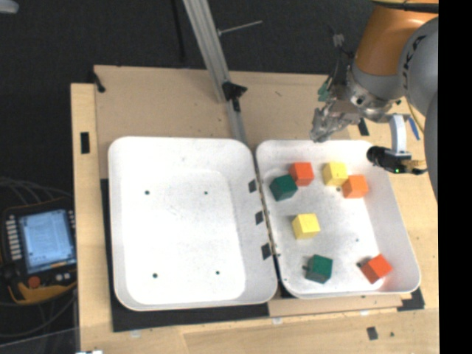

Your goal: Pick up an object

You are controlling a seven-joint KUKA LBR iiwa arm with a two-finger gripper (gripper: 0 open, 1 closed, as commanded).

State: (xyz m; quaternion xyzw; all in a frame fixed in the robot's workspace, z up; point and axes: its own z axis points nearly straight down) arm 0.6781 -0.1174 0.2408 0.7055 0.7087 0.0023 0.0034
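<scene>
Reaching in from the upper right of the frame, the arm [394, 39] hangs over the far rim of the right bin [391, 212].

Largest is the tan tabletop [85, 198], bearing two white bins side by side; the left bin [181, 220] lies at centre left. The grey arm with its orange band ends in the jaws [322, 131], low at the right bin's upper edge, with no block seen between them; whether they are clenched or released I cannot tell. In the right bin lie seven blocks: an orange block [302, 172] touching a green block [283, 187] at the upper left, a yellow block [334, 172] just beside another orange block [355, 186], a second yellow block [305, 226] in the middle, a second green block [318, 268] near the lower edge, and a third orange block [376, 268] at lower right.
</scene>
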